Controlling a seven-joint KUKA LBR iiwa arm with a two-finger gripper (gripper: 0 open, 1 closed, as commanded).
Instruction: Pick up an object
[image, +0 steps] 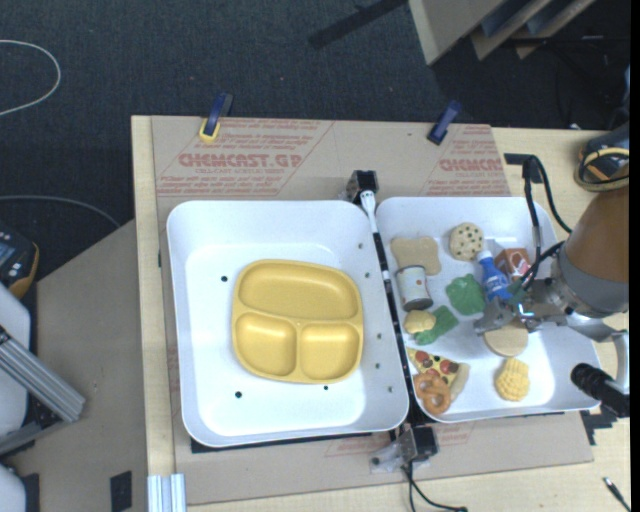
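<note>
The right white bin (562, 362) holds several toy foods. Among them are a cookie (466, 240), a tan toast slice (415, 253), a small can (414, 288), a green piece (463, 296), a blue bottle (492, 277) and a red-and-white item (515, 262). Nearer the front lie a yellowish lump (421, 322), a pizza slice (438, 378), a corn cob (512, 380) and a tan disc (506, 343). My gripper (510, 315) is low in this bin, just above the tan disc and right of the green piece, close under the blue bottle. Nothing visibly hangs from it.
The left bin (200, 300) holds a yellow divided plate (297, 320). The arm's grey and orange body (600, 260) covers the right bin's right side. Clamps sit at the bench's back edge (212, 122) and between the bins (363, 186).
</note>
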